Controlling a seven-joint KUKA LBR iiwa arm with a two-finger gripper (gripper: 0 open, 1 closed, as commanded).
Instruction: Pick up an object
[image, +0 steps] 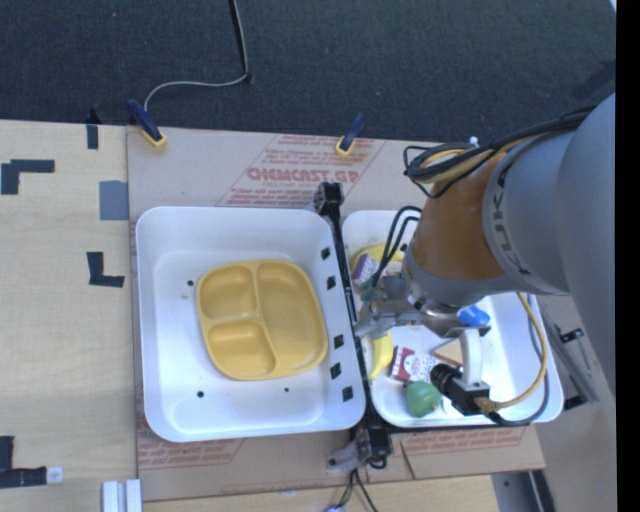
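My gripper (374, 312) hangs low over the left side of the right bin (535, 400), close to the divider between the two bins. Directly beneath it, a yellow banana-shaped piece (380, 356) lies next to a red and white packet (404, 366). A green round object (422, 398) rests near the bin's front wall. A yellow object (374, 254) and a small purple-white item (362, 268) sit behind the gripper. A blue item (475, 318) peeks out from under the wrist. The arm hides much of this bin.
In the left bin (160, 330) lies a yellow divided plate (262, 318). Black clips (338, 340) run along the wall between the bins. A cable (520, 390) loops from the wrist over the right bin's front. Cardboard lies under both bins.
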